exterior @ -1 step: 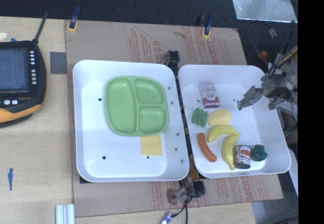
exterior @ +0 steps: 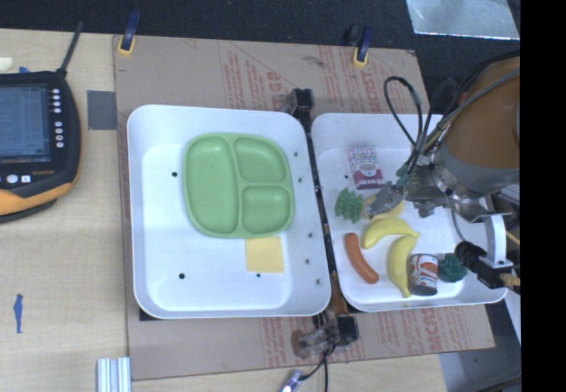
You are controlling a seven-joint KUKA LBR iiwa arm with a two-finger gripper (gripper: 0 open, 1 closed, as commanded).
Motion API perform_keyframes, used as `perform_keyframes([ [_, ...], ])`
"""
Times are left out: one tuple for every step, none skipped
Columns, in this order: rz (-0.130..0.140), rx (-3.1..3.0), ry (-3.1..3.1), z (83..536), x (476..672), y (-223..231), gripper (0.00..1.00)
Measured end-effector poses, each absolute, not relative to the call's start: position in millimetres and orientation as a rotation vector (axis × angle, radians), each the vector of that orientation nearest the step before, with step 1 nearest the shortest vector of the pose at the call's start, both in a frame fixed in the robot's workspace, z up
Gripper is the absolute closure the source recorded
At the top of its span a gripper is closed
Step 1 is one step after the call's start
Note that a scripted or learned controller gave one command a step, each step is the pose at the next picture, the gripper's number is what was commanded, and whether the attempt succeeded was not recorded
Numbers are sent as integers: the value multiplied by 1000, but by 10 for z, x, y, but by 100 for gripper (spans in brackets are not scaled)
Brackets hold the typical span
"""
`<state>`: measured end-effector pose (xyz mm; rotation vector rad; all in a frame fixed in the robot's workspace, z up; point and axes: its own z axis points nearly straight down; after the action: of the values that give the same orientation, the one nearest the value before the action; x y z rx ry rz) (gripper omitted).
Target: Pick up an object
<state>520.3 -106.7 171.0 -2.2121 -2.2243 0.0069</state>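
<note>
A teach pendant (exterior: pixel 34 144) lies left of the cardboard sheet (exterior: pixel 221 72).

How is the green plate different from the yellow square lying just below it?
The green divided plate is much larger than the yellow square. The plate has rounded corners and three sunken compartments, while the square is flat and plain with sharp corners. The plate sits near the middle of the left bin; the square lies nearer that bin's lower edge, touching or nearly touching the plate's rim. Both rest flat in the same bin, away from the gripper.
</note>
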Motion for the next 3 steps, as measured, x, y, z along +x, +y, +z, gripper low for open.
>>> perform_keyframes([
  [7,-2212,-2224,907,5321,-1286,0],
  [10,-2209,-2229,1014,5324,-1298,100],
  [10,-2209,-2229,1013,5324,-1297,0],
])
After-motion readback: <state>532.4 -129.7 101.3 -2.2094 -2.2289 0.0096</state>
